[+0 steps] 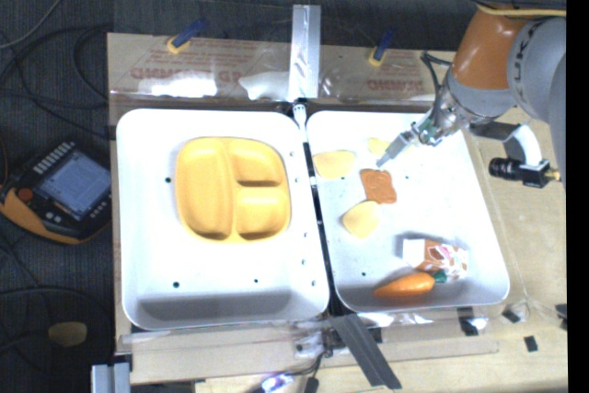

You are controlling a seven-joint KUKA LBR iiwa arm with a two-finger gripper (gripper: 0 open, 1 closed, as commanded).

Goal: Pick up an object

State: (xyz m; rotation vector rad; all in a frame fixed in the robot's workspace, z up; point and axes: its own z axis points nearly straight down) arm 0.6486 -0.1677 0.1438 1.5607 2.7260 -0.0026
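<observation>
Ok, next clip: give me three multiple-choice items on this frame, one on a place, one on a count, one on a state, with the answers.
1. Where does the yellow divided tray lie?
A. In the left bin
B. In the right bin
C. On the floor

2. How many compartments does the tray have?
A. One
B. Three
C. Six

3. Where is the gripper relative to the orange-brown piece?
A. Over the left bin, far from it
B. Just above and to the right of it in the picture, holding nothing
C. Carrying it above the carrot

Answers:
1 A: the tray sits in the middle of the left bin.
2 B: one long section on the left, two smaller on the right.
3 B: the fingertips point at that piece in the right bin, with nothing between them; the carrot lies at the bin's near edge.
</observation>
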